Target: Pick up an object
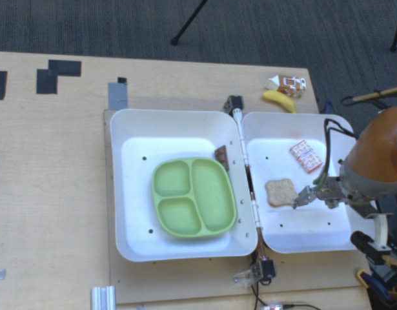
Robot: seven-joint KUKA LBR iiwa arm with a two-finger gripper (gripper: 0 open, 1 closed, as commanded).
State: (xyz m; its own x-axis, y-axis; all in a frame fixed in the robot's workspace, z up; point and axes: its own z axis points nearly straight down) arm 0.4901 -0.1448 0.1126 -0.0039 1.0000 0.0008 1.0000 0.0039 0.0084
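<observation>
While we sweep across from the left, we meet bare wooden bench (50, 192) with a few dark squares (56, 76) stuck near its far edge, and then the left bin (130, 237) comes up, white and shallow. Sitting in it is a green divided plate (193, 197), three compartments, tilted a little and filling much of the bin floor. Just beside the plate's far right corner, against the bin's right wall, we spot a small brown object (221, 154); we can't make out what it is. Over the seam now and into the right bin (275, 241). A slice of bread (280, 192) lies flat near the middle of its floor, and further back sits a small red-and-white packet (306, 155), well apart from the slice. The gripper (301, 199) is down low right at the bread's right edge, its fingers looking close together, with nothing between them that we can see. Behind it, the grey arm with its orange band (379, 150) comes in from the right. Beyond the bin's far rim, out on the bench, lie a banana (279, 100) and a small carton (290, 82).
</observation>
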